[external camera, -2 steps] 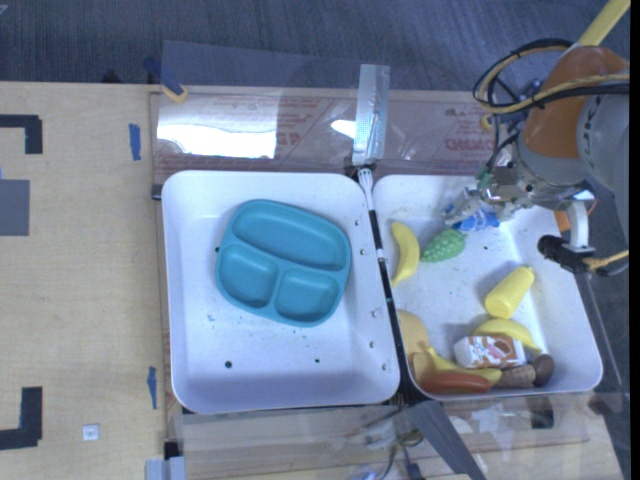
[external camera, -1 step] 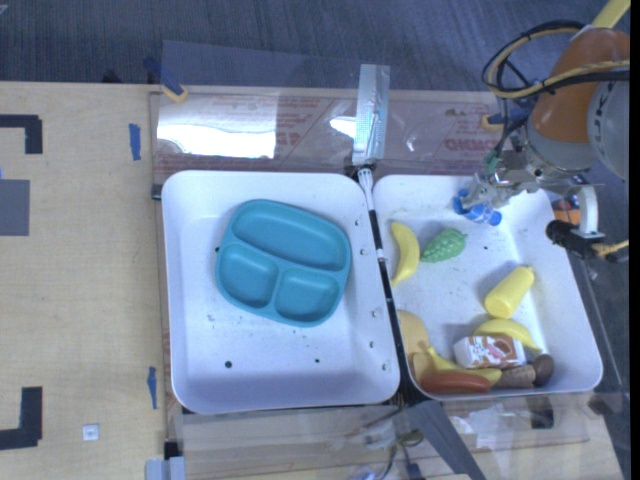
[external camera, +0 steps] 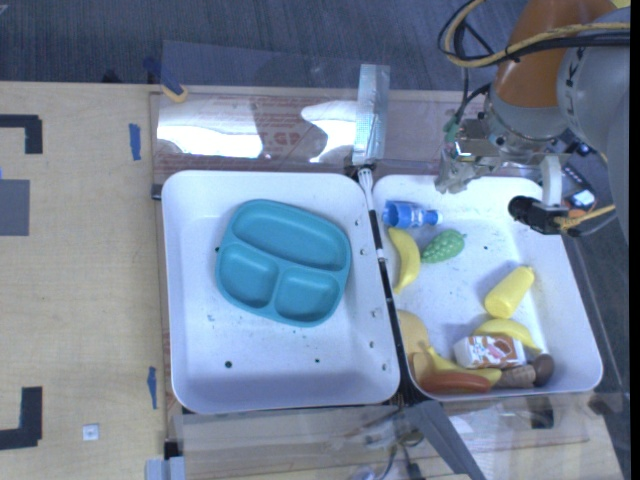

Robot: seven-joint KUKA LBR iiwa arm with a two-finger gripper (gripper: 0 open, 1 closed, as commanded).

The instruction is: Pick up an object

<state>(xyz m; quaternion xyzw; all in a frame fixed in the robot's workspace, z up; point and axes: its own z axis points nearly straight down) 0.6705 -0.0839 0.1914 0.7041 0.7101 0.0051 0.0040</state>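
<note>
Tool [external camera: 455,173] hangs over the right bin's [external camera: 585,298] far rim, nothing visibly in it; finger spread cannot be told. Bottle [external camera: 410,215] lies just near-left of the tool, beside the banana [external camera: 405,256]. Suggest dropping straight onto the bottle, fingers across its short axis, clear of the banana.

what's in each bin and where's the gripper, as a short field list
left bin: blue divided plate
right bin: small blue bottle, banana, green toy, yellow piece, pile of toy food at the near edge
gripper: over the right bin's far left corner, nothing seen between its fingers
nearest thing to gripper: small blue bottle
</note>
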